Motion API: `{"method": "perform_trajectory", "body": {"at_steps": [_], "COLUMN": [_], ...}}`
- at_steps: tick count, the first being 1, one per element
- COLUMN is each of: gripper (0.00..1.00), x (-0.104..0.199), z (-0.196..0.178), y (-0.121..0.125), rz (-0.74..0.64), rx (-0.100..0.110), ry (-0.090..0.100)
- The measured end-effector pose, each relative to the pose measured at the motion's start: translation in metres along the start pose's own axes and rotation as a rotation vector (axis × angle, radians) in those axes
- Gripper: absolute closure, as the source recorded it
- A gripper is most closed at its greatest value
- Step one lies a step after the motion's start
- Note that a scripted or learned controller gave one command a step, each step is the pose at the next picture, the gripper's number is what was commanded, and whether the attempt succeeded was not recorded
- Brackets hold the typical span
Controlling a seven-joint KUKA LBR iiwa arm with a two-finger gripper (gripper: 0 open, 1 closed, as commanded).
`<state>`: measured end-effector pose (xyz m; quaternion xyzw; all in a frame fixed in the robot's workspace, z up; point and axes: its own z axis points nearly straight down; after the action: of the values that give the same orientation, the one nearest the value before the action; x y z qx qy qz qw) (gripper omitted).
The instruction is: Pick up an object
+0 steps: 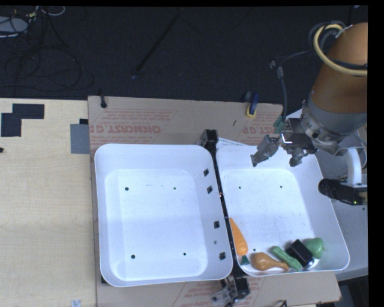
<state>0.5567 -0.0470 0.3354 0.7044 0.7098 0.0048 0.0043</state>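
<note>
1. Over the right bin's (312,198) far edge: my jaws (279,153), apart, gripping nothing.
2. Carrot (239,237), green toy (313,246), black block (299,252), tan piece (265,261) crowd its near edge.

Arm (339,78) cut off by the top and right edges, green object (288,256) partly hidden under a black object (300,252), cables (30,18) clipped at the top-left corner, small clamp-like part (231,294) cut by the bottom edge
</note>
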Motion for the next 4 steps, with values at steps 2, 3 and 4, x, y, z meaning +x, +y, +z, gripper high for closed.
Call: {"method": "perform_trajectory", "body": {"at_steps": [2,3,4], "gripper": [0.00,0.00,1.00], "x": [-0.011,-0.047,-0.045], "z": [-0.204,-0.203,-0.213], "y": [-0.051,-0.080,-0.078], "rz": [0.010,0.010,0.003], "rx": [0.014,0.016,0.018], "ry": [-0.001,-0.001,-0.001]}}
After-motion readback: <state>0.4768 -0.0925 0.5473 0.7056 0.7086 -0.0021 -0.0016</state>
